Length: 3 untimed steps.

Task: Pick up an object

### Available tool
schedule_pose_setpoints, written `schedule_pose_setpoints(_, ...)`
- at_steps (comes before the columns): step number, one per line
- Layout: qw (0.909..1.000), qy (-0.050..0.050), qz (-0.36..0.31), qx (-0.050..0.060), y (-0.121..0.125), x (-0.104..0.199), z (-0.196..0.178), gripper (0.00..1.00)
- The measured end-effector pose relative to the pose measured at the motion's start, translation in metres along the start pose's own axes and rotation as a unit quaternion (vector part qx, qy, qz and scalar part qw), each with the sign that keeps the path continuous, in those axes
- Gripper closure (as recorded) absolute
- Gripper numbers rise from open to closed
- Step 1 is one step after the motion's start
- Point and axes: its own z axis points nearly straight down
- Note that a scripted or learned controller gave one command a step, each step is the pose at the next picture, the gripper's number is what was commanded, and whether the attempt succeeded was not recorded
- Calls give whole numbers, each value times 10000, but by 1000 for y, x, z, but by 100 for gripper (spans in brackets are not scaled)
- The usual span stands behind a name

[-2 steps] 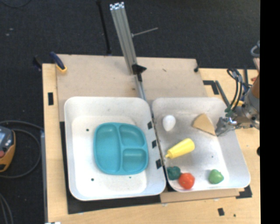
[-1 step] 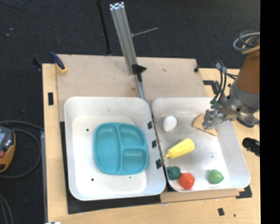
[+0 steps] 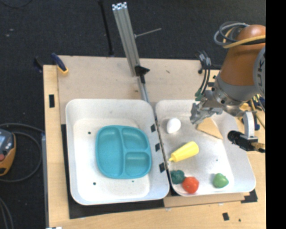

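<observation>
Tan wedge [image 3: 211, 129] lay in the right bin [image 3: 241, 179], just right of the white ball [image 3: 173, 125], directly beneath the hand [image 3: 199, 112], whose finger state I cannot tell; a straight descent centred over the wedge seemed best.

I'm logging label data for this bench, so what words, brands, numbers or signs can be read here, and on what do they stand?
No text, brand or number can be read.
The checkered marker atop the metal post is a black-and-white pattern, not writing.
The teal tray, yellow bottle and white ball bear no visible labels.
The device at the left edge is too blurred to read.
</observation>
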Motion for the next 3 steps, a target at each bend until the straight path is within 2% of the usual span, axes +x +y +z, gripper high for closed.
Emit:
schedule_pose_setpoints(1, 10000, -2, 8, 5, 32, 43, 11, 100)
schedule_pose_setpoints(2, 10000, -2, 11, 4, 47, 84, 11, 100)
schedule_pose_setpoints(3, 10000, -1, 9, 8, 57, 130, 27, 100)
